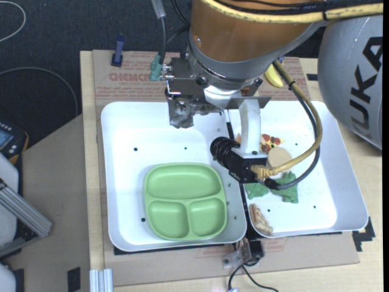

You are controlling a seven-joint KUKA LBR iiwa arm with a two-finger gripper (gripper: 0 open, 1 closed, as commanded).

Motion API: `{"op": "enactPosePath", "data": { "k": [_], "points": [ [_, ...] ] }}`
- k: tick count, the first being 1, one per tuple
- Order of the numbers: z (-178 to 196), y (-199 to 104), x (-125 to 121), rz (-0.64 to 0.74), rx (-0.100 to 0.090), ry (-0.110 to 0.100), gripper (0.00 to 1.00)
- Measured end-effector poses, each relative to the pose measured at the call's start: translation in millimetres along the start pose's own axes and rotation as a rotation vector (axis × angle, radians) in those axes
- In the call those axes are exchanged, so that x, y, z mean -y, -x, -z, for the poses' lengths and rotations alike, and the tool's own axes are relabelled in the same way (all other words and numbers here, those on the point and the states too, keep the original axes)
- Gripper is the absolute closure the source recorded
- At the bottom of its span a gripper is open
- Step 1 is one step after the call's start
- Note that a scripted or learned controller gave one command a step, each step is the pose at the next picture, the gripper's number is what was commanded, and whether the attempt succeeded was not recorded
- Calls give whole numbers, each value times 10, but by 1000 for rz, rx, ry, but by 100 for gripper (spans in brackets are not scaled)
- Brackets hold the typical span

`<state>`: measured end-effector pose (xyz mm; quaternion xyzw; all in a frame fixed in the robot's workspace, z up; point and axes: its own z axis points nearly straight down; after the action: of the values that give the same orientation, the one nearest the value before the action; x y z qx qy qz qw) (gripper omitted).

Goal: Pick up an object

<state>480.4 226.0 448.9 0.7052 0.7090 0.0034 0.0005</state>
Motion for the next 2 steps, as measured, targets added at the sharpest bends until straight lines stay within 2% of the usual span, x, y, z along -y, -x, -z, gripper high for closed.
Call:
{"op": "enactPosePath", "data": {
  "k": [1,2],
  "points": [
    [-389,1052,21,-17,7,-10,100],
    [-266,983,12,-6,3,-2,100]
  ]
}}
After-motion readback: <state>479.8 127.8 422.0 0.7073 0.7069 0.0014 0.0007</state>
